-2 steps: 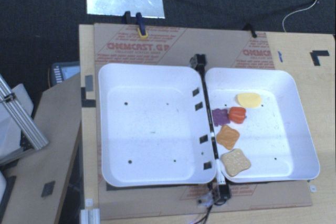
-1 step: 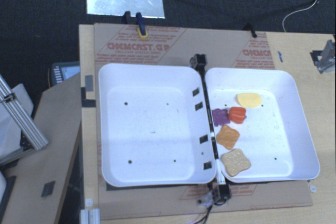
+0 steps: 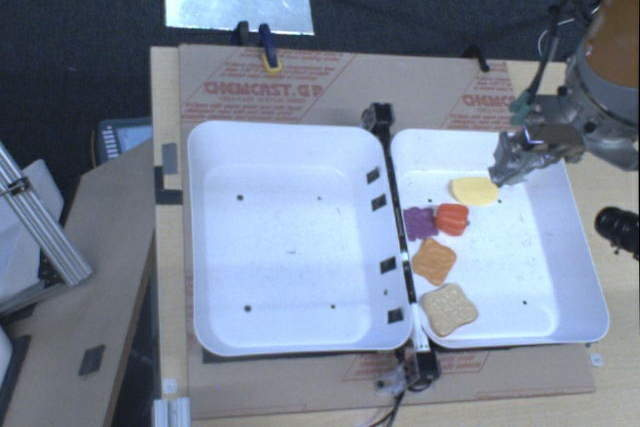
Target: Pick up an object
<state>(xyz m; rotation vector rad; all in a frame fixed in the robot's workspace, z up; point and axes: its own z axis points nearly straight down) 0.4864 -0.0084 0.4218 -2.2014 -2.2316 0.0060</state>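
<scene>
The bench [image 3: 470, 80] carries two shallow white bins side by side. The left bin [image 3: 215, 215] is the broad one at centre of the camera view, with only small dark marks on its floor. The right bin [image 3: 575, 255] holds all the loose objects, gathered along its left side near the divider.

The arm [image 3: 610, 45] reaches in from the right, and its gripper [image 3: 508, 170] hangs low over the far part of the right bin. Whether its tips are apart or together cannot be told at this angle, as they merge into one dark shape. Nothing is visibly clamped in them.

The objects follow in size. A tan, toast-like piece [image 3: 449, 308] lies nearest the near edge. An orange piece [image 3: 434, 261] sits just beyond it. A yellow flat piece [image 3: 473, 190] lies furthest, just beside the gripper, possibly touching it. A purple piece [image 3: 420, 222] and a small red-orange piece [image 3: 452, 218] lie side by side between the yellow and orange ones.

As a judgement, the pick is not yet done: every object rests on the bin floor. The gripper seems placed for the yellow piece, so closing on it and lifting remain.
</scene>
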